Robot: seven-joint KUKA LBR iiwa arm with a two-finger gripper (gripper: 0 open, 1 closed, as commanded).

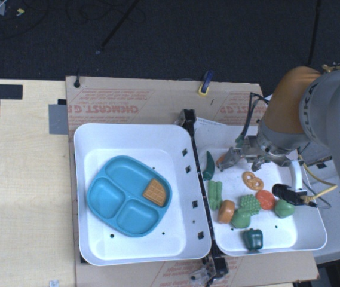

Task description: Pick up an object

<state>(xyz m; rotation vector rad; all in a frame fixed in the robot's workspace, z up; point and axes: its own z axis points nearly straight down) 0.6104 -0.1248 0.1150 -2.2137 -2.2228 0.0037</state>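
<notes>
Arm poised over the right bin's toy food, nothing visibly between its fingers.

You see the arm reaching in from the right, its orange band uppermost and the wrist tipped down toward the right bin. The gripper hangs over the bin's upper left part; you cannot tell whether its fingers are spread or closed. Just below it lies a pretzel, lying along a diagonal from upper left to lower right. Near that sit a red tomato, a bumpy green piece, an orange piece and a green block standing lengthwise up and down the view. A dark green pepper rests near the bin's front edge. In the left bin a blue divided tray carries a waffle in its right compartment.
</notes>
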